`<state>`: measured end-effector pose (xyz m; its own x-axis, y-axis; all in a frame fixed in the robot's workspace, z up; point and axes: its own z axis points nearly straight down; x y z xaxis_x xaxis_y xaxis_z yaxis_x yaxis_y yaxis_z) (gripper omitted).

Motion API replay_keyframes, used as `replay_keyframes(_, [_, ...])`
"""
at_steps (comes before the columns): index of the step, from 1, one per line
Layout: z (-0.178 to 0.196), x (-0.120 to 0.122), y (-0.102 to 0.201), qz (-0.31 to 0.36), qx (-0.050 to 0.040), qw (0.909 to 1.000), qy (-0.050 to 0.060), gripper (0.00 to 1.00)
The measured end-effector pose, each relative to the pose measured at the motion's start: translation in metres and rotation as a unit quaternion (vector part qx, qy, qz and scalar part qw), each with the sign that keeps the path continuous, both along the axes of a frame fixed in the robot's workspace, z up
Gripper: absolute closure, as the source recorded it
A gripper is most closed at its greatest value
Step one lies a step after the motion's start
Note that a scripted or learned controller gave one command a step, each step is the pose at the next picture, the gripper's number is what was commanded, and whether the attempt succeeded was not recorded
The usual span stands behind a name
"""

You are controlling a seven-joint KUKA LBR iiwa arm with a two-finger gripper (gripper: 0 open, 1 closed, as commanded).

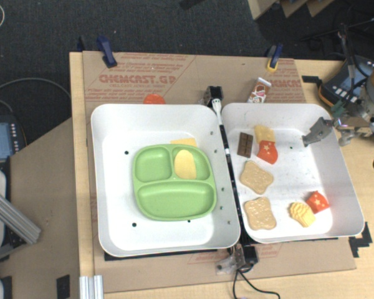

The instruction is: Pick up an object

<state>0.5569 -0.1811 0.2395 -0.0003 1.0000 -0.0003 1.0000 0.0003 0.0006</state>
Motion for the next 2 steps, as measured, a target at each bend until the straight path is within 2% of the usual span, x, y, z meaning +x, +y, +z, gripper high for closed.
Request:
replay_keyframes(1, [-0.074, 0.040, 0.065, 0.003, 0.0025, 1.0000, 0.004, 0.00])
replay_keyframes(2, [-0.157, 0.076, 0.075, 0.001, 0.0009, 1.0000, 0.001, 0.00])
